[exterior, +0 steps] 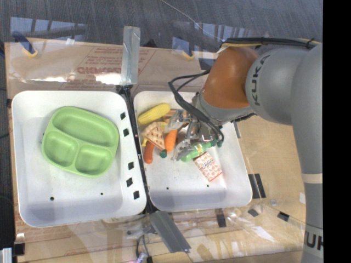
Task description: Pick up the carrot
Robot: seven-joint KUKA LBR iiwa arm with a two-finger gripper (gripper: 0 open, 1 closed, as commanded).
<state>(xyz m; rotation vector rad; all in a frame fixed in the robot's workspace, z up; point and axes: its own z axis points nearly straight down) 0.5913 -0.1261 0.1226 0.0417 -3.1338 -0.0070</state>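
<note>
Two shallow white bins sit side by side on a cardboard-covered bench. The left bin (pixel 33 147) holds one thing: a light green plate (pixel 80 140) with three compartments. The right bin (pixel 230 190) holds a small heap of toy food in its upper left part. There is one yellow corn cob (pixel 154 113), one waffle-patterned piece (pixel 156 134), one orange carrot (pixel 170 140) standing roughly upright in the view just right of the waffle piece, one small reddish-orange piece (pixel 148 153) near the bin's left wall, one green item (pixel 193 154), and one red and white packet (pixel 208 166) lying lower right of the heap.

The grey arm with its orange band (pixel 227 81) reaches in from the right and bends down over the right bin. Its gripper (pixel 192 138) hangs low over the heap, just right of the carrot and above the green item. The carrot lies beside the metal parts, not visibly between them, and how wide the gripper stands cannot be made out in the clutter.

The waffle piece touches the carrot on its left, and the corn cob lies just above both.
</note>
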